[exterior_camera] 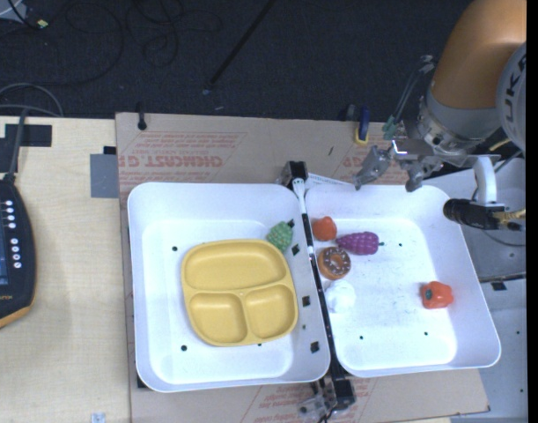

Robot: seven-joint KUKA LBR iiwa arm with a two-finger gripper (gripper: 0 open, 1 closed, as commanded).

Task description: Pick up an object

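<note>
Camera view: glossy yellow tray (239, 291) (three-compartment)

Big rounded orange band (478, 42) up top on the arm (506, 69), smooth and glossy, and grey casing beside it with part of a dark letter showing at the edge. Under the band, a grey metal wrist (458, 126) in stacked rings. Thin cables (408, 100) run down its left side. At the bottom, the gripper (391, 173), two short grey metal fingers (371, 169) with dull tips
</note>
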